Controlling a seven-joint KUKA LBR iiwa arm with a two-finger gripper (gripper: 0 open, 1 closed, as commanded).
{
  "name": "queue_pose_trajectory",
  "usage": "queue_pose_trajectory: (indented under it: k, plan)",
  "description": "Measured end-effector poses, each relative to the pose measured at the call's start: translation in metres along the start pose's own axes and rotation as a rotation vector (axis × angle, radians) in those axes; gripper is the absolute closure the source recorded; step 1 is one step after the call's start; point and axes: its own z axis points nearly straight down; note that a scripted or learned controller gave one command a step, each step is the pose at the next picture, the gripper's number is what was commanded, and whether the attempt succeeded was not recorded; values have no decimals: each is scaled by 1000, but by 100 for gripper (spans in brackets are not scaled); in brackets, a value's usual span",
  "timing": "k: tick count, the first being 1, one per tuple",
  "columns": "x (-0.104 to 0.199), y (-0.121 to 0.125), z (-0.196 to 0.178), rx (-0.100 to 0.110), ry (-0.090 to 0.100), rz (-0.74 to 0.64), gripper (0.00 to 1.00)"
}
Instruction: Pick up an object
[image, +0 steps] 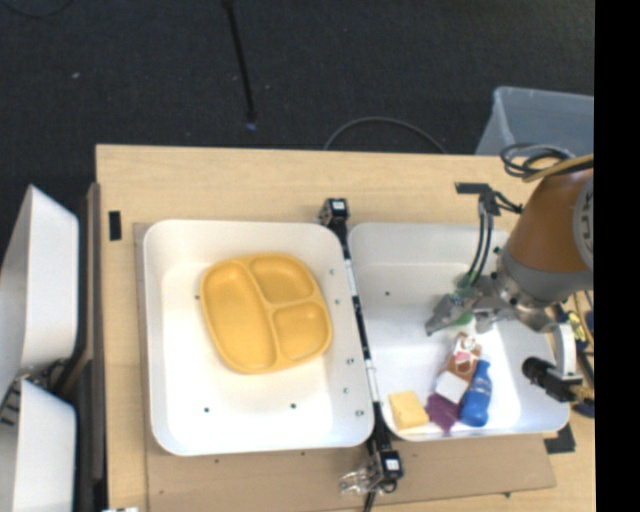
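Gripper (452, 318): over right bin (400, 262), jaw state cannot be told. Risk: bottle (477, 393), block (407, 409), purple piece (442, 411) crowd together; fingers may straddle two and slip.

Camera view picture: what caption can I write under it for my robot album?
Robot gripper hovers over toys in the right bin; a yellow divided plate lies in the left bin.

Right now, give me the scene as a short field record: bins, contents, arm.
left bin: holds a yellow divided plate
right bin: holds a yellow block, a purple piece, a blue bottle and a small brown-and-white item, clustered at its near edge
arm: over the right bin
gripper: above the cluster, nothing seen in it
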Motion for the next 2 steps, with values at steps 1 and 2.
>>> queue_pose_trajectory:
  k: [1, 2]
  plan:
    - [-1, 0, 45, -3, -1, 0, 0]
    - [-2, 2, 32, -9, -2, 4, 100]
